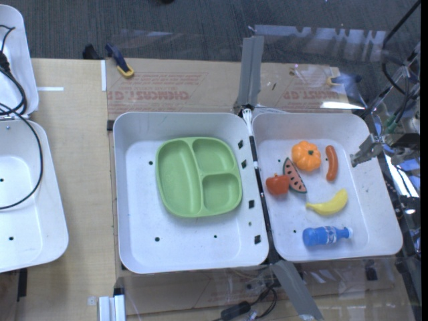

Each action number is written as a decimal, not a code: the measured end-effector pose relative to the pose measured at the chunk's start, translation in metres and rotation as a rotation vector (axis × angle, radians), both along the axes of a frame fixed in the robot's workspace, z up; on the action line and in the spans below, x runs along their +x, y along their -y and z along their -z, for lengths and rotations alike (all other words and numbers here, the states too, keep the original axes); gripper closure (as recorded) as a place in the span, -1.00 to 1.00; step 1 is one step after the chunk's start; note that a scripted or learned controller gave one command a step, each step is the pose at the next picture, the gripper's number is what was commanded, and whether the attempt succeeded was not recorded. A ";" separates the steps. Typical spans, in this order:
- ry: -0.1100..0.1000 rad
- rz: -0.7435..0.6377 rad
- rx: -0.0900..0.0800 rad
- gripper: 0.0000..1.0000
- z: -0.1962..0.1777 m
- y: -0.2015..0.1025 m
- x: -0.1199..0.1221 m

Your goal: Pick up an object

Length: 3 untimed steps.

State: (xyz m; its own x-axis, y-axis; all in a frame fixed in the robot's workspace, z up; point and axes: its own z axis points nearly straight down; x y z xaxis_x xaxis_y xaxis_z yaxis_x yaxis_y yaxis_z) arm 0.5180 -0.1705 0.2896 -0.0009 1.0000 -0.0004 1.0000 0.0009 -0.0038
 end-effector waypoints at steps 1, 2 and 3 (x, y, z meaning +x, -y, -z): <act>0.001 -0.233 0.002 -1.00 0.133 0.005 0.027; 0.004 -0.258 0.000 -1.00 0.198 0.029 0.082; 0.007 -0.255 -0.001 1.00 0.188 0.030 0.083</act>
